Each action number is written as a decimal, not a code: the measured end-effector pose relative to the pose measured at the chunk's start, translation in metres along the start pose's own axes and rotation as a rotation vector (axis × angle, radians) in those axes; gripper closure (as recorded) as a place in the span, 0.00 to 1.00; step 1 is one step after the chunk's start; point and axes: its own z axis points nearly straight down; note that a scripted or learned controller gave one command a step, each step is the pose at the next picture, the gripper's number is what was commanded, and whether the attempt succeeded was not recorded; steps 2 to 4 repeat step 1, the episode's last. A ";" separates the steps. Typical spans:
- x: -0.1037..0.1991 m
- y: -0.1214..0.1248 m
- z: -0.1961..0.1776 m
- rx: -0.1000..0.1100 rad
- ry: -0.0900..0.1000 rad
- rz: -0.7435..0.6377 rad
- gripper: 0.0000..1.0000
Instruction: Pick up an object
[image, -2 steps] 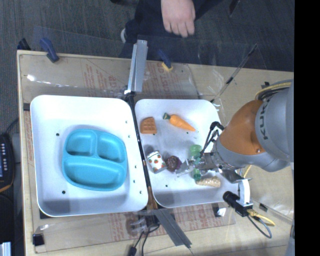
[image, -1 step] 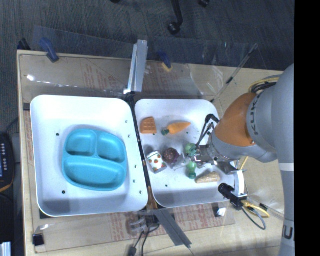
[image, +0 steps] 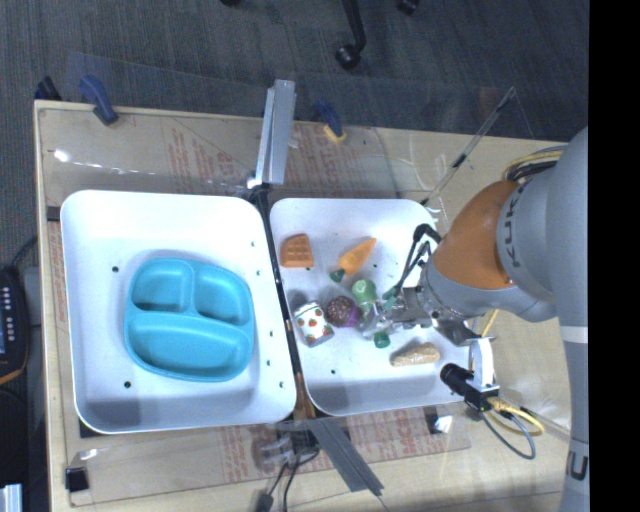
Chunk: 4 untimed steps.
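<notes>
Where the gripper comes down in the right bin, we see a loose cluster of small objects, and we list them from there outward.

Green piece: we see a small green object just beside the gripper, rounded, pale green on top.
Dark green bit: a smaller dark green bit lies right below the gripper.
Purple ball: a round, dark purple, knobbly piece sits just left of the green piece.
White cube: a white block with red spots lies tilted near the bin's left wall.
Tan piece: a long, pale tan, bread-like object rests below the gripper, apart from it.
Orange wedge: an orange carrot-like shape points up and right.
Waffle: a brown, squarish piece sits near the top left corner.
Fingers: we cannot tell whether they are wide or narrow.
Left bin: the left bin holds a blue divided tray.
Surface: both bins rest on the pale surface.
</notes>
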 end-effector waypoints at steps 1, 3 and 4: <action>0.010 0.000 -0.156 -0.002 0.000 0.003 1.00; 0.010 0.000 -0.156 -0.002 0.000 0.003 1.00; 0.010 0.000 -0.156 -0.002 0.000 0.003 1.00</action>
